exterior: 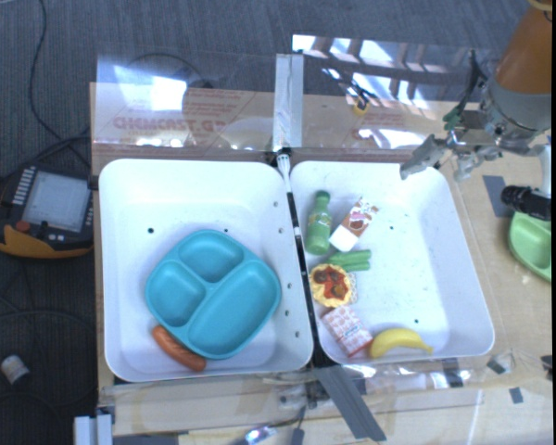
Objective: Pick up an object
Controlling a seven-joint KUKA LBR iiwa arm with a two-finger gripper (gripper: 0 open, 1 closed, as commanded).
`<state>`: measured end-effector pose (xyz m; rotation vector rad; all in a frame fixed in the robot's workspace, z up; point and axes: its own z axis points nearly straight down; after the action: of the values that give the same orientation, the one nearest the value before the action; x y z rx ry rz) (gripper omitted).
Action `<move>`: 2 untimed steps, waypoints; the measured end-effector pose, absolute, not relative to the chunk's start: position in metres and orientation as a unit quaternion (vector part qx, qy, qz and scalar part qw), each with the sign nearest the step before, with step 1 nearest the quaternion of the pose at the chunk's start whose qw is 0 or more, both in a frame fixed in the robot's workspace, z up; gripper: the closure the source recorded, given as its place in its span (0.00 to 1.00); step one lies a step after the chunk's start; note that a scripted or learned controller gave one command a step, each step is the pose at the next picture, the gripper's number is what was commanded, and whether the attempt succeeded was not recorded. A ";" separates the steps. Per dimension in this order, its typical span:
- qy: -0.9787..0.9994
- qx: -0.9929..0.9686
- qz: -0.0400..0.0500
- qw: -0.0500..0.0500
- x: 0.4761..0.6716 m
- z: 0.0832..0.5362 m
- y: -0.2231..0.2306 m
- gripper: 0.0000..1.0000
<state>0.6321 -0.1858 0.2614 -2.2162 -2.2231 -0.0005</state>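
In right bin (463,276): banana (400,343) lengthwise left-right; fingers (417,163) state unclear.

From my station I can make out faint reddish lettering on the clear plastic sheet (181,119) behind the left bin (120,248); it appears mirrored or washed out by glare, and I cannot read any word of it with confidence; the small white-and-red packet (360,219) and the red-and-white wrapper (345,329) in the right bin (445,276) carry print too small for me to read; the handheld pendant's screen (54,202) shows me nothing legible
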 end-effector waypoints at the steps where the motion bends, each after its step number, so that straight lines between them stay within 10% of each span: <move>1: -0.752 -0.659 0.001 0.001 0.628 0.163 -0.141 0.00; 2: -0.792 -0.611 -0.001 -0.005 0.619 0.099 -0.118 0.00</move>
<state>0.6186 -0.1185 0.0989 -1.9252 -2.4952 -0.0030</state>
